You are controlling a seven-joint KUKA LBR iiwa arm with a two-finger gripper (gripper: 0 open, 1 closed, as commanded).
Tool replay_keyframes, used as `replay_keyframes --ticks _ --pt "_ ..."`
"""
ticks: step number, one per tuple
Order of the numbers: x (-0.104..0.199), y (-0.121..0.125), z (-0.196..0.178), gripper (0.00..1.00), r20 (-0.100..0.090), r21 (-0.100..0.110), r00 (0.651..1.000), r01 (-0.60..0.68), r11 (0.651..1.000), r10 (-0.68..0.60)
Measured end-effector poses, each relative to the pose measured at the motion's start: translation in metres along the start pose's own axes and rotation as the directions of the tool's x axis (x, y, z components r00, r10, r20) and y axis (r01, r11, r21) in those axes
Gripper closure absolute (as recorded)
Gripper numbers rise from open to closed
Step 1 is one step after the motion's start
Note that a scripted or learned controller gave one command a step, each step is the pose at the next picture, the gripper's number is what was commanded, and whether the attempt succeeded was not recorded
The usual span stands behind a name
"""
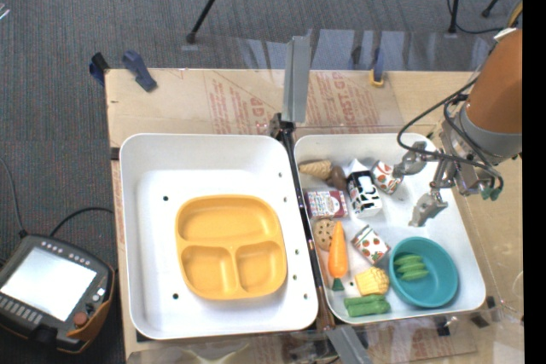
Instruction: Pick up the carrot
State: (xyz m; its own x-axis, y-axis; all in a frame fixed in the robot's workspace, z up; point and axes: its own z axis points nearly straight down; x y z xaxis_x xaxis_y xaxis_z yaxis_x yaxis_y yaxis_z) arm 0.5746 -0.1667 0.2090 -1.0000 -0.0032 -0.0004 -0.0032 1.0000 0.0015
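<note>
Nearest the camera, at the front of the right bin [471, 264], lie a green vegetable piece [368, 307] and a yellow corn piece [372, 280], and just behind them is the carrot [338, 251], the thing to be picked up. It is orange with a green stem end, lying flat on the bin floor near the bin's left wall, its stem end toward the camera. Touching or just beside it are a round cookie [322, 233] to its left and a small strawberry carton [370, 244] to its right. Farther back sit a pink carton [326, 203], a black and white milk carton [363, 191] and a bread roll [315, 169]. A teal bowl [436, 284] holding green pods rests at the front right. The gripper [429, 205] hangs over the right side of this bin, well apart from the carrot, with nothing between its fingers, which look slightly spread. By this evidence the task has not really begun: the carrot is untouched, and reaching, gripping and lifting all remain. The left bin [145, 183] holds 1 yellow divided plate [230, 246] with 3 compartments.
</note>
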Motion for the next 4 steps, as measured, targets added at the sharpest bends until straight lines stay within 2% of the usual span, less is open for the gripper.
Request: replay_keyframes --ticks 1,2,3,4 --pt "0.074 0.029 0.067 0.00 -0.010 -0.002 0.997 -0.074 0.997 0.074" --pt "0.099 0.090 0.087 0.00 -0.005 0.000 0.978 -0.211 0.978 0.211" --pt "0.098 0.091 0.077 1.00 -0.005 0.000 0.978 -0.207 0.978 0.207" --pt "0.097 0.180 0.020 1.00 0.004 -0.003 0.981 -0.196 0.981 0.196"
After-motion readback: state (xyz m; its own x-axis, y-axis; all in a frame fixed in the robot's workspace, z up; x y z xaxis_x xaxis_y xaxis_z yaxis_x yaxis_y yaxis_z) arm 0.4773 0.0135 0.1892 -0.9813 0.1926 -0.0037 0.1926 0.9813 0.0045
